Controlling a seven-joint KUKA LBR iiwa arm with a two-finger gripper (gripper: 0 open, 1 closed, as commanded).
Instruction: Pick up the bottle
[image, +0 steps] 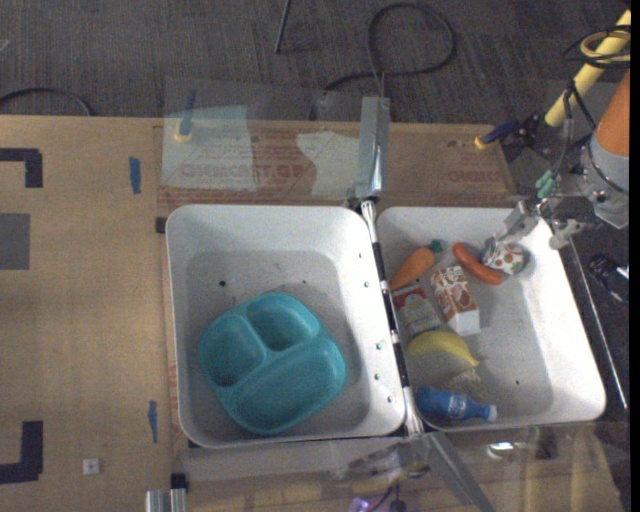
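The bottle (455, 406) I am after lies on its side at the near edge of the right bin (560, 340), blue-bodied with a white cap end pointing right. Just above it sits a yellow banana-like piece (443, 349), nearly touching it. Further up the bin's left side I count one small grey-and-red packet (417, 310), one white and red-orange carton (455, 298) and one orange carrot (414, 266) with a green top. One red, sausage-shaped piece (478, 264) lies beside a small round white item with red and green marks (507, 260).

My claw (508, 236) hangs over the right bin's far corner, right above that round item, well apart from the bottle; I cannot tell how far it is open, nor whether it has hold of anything.

The left bin (195, 240) holds one teal divided plate (271, 361) with three compartments. There are two bins in all on the surface (80, 330).

Behind the left bin a clear sheet covers cardboard with red lettering (232, 172), too blurred to read. The carton's print is too small to make out.
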